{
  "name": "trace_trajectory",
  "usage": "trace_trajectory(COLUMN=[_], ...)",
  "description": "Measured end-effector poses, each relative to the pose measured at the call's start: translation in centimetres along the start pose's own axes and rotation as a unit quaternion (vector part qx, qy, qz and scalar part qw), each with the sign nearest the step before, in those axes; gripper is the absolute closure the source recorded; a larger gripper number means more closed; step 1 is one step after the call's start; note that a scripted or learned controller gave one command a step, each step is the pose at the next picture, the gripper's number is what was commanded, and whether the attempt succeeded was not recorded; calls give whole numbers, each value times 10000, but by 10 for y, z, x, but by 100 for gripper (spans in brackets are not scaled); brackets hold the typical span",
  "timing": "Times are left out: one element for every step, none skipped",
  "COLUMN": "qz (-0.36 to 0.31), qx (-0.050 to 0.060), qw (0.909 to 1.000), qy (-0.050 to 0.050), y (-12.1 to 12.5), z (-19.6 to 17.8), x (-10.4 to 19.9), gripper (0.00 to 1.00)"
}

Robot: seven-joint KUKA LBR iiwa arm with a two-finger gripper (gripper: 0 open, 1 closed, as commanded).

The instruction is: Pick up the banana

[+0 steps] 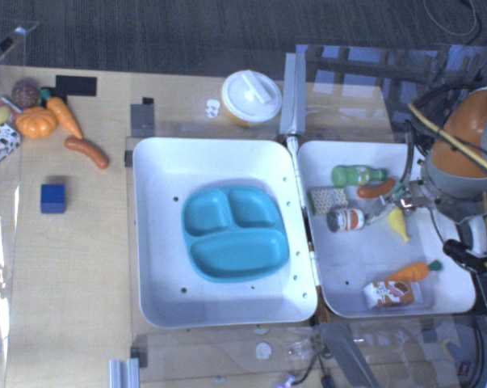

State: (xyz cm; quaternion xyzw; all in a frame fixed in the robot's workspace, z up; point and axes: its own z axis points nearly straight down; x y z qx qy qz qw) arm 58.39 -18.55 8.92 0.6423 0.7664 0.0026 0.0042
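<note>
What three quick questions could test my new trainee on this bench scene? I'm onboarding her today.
1. True or false: the banana lies in the right bin.
2. What sits in the left bin? A) blue tray B) green bottle C) carrot
3. Which object lies nearest the banana's left: the can or the juice carton?

Key: 1 true; 2 A, the blue tray; 3 the can. The hand hovers by the banana.

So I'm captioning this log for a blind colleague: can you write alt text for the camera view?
The gripper is low in the right bin at a small yellow banana, beside a can, green bottle and carrot. The left bin holds a blue tray.
</note>
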Motion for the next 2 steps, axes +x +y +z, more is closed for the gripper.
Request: trace_trajectory(qz=[-7,142], qx=[-38,15], qw=[10000,9999], qy=[-15,7], y=[3,25], z=[-13,-113], x=[0,49], gripper=[100,100])
